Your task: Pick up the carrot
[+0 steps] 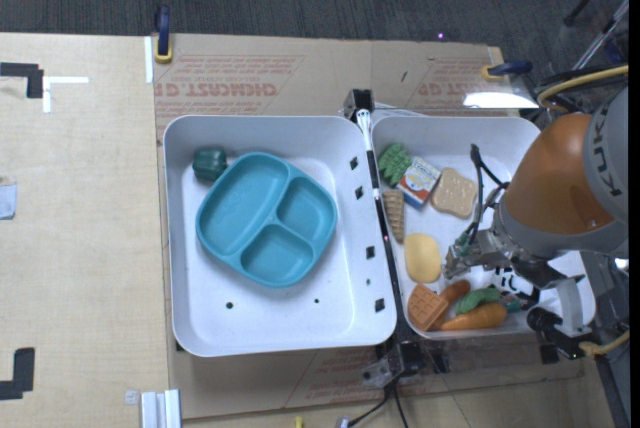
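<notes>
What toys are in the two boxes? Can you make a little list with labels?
left bin: blue plate with three sections, dark green toy beside it
right bin: carrot, waffle, yellow piece, toast, green veggie, small carton
arm: above right bin
carrot state: lying near the bin's front edge

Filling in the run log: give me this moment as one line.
orange carrot: lying at right white bin's near edge | end effector: above yellow lemon-like piece, beside carrot | grasp: none seen

Grey arm [612,141], orange band, black cables
</notes>
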Tool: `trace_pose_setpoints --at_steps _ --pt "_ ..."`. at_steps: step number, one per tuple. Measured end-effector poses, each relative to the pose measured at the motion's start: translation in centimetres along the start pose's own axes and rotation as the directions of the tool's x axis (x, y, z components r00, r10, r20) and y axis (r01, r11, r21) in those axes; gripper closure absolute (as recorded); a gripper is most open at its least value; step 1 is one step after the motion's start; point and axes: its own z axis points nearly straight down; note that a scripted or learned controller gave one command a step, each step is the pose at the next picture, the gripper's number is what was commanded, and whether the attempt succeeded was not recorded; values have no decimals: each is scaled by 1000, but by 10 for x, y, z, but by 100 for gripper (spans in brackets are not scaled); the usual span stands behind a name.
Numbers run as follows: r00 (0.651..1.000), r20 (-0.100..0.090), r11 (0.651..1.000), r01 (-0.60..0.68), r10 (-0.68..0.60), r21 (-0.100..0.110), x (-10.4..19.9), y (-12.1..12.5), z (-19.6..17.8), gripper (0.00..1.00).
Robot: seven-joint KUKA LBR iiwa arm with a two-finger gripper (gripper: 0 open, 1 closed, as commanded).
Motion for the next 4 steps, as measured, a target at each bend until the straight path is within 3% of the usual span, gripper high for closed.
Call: trace_pose_setpoints --at_steps 1,2,3,4 --pt "1000 0 1000 1 -1 0 0 0 0 0" --pt "999 1 999 -40 40 5 -11 66 7 0" --pt "972 2 972 -236 236 4 48 40 -90 0" --pt "974 2 974 -226 226 6 60 12 -90 0"
